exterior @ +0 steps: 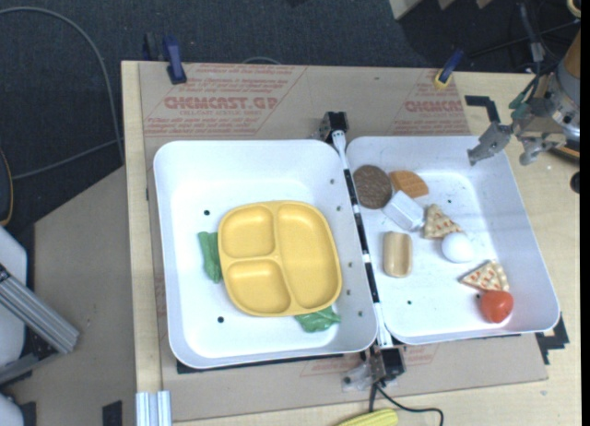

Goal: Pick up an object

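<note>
Several food items are scattered in the right bin (pixel 530 258); the gripper (pixel 505 141) is poised above its far corner, seemingly spread, grasping nothing.

I see gripper (pixel 505 138) over right bin (pixel 525 230) far rim; bare floor just below it; food cluster (pixel 406 207) crowds leftward.
</note>
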{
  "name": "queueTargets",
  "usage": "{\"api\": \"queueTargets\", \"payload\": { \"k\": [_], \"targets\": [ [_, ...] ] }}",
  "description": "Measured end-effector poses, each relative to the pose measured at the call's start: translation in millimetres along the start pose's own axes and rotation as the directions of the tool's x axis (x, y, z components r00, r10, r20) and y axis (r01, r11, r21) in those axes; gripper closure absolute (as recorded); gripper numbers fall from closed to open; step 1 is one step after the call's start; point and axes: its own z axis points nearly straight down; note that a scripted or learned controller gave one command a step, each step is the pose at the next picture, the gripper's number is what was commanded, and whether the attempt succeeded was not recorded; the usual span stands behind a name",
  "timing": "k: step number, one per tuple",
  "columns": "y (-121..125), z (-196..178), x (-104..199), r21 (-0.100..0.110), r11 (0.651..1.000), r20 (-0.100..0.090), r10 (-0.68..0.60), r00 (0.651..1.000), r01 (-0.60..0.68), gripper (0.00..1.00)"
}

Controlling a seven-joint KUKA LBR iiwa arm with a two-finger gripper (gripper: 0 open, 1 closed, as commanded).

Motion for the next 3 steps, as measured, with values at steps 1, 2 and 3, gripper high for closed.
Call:
{"api": "queueTargets", "payload": {
  "k": [1,2,3],
  "targets": [
    [-31,61,45,0.000,1.000,-0.001,-0.001,1.000,0.001,0.00],
    [-38,132,108,-0.014,1.000,0.005,0.000,1.000,0.000,0.00],
    [-94,133,95,-0.017,1.000,0.006,0.001,1.000,0.000,0.00]
  ]
}}
